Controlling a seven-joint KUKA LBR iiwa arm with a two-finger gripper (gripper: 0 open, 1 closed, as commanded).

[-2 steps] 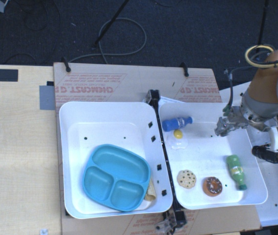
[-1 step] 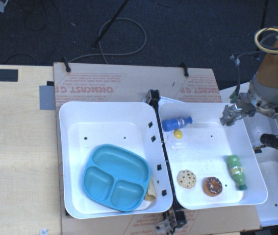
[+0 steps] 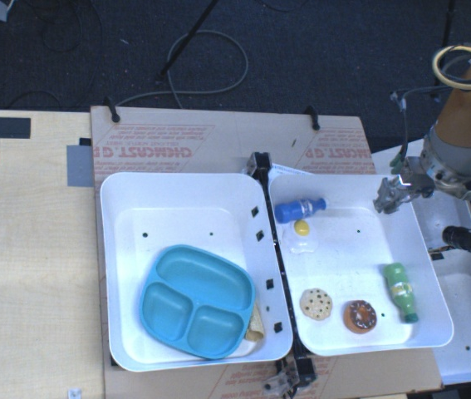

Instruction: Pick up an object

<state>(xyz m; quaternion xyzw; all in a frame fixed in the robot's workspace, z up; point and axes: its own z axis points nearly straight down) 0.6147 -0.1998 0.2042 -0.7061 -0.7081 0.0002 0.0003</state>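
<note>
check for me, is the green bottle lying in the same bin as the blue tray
No, the green bottle lies in the right bin, while the blue tray sits in the left bin.

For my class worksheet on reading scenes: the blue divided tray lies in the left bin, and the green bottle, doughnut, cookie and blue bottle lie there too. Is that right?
Not quite. The blue divided tray does lie in the left bin, but the green bottle, doughnut, cookie and blue bottle lie in the right bin, as the camera view shows.
</note>
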